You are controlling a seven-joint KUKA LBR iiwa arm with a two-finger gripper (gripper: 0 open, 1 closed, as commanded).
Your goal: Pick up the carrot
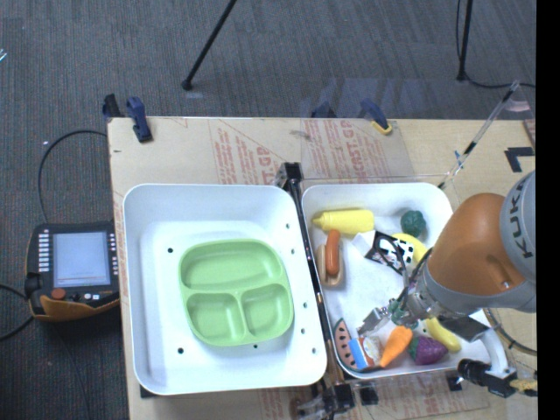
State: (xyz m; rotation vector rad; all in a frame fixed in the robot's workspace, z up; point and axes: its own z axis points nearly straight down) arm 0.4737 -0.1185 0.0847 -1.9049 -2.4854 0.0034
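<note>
Cardboard-covered tabletop [245,147], two shallow white bins side by side on it, left bin [144,234], right bin [437,195], blue clamps [138,119] at far edge

Single fixed camera, mounted above the bench [262,147] at moderate height, looks down at a slant on both white bins [144,234], taking in surrounding carpet [87,42] and tripod legs [214,38], with the arm [477,252] entering from the right.
</note>
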